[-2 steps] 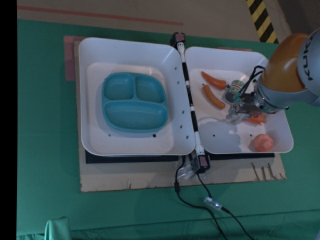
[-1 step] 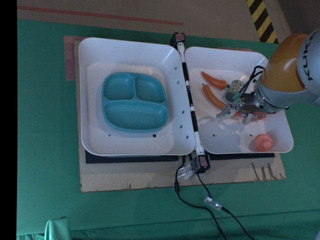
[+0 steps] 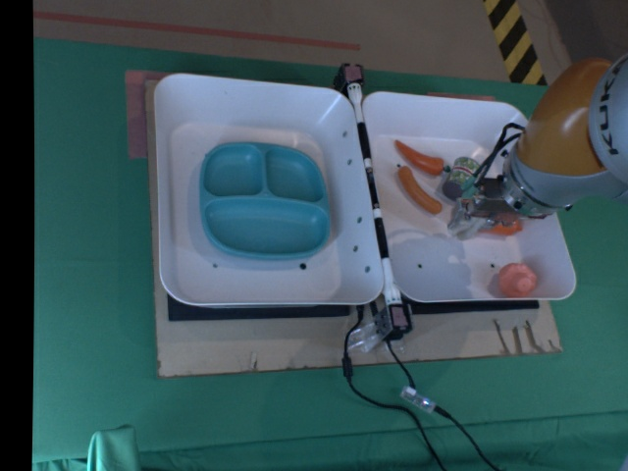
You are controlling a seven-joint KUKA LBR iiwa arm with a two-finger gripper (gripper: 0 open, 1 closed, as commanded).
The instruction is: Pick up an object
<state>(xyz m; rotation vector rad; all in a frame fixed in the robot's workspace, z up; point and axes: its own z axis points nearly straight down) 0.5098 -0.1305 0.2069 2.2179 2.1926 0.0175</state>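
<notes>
Nearest us, along the bottom edge, we see a dark cable (image 3: 412,392) trailing over the green mat (image 3: 88,263), with a small pale connector on it; a scrap of pale green cloth (image 3: 111,449) is cut off at the lower left corner. Above that lies a brown cardboard sheet (image 3: 245,356) under both bins.

In the right bin (image 3: 432,273), closest to us, we find a pinkish-orange rounded object (image 3: 516,280) by the front right corner; we cannot make out what it is. Farther back the gripper (image 3: 473,216) hangs low over the bin floor, and whether it is spread or clenched we cannot tell, since its tip is a blur of grey and metal. A bit of orange (image 3: 507,229) peeks out just beside it, mostly hidden by the wrist. A small greenish can-like item (image 3: 459,176) sits right against the gripper's far side, partly covered. Two orange carrot-shaped pieces lie to the left: the nearer one (image 3: 419,190) and the farther one (image 3: 420,157), close together but apart.

The left bin (image 3: 177,165) holds a teal divided plate (image 3: 263,200) with three compartments.

At the far right the arm's orange band (image 3: 564,116) is cut by the frame edge. Beyond the mat, yellow-black hazard tape (image 3: 508,18) crosses the floor.
</notes>
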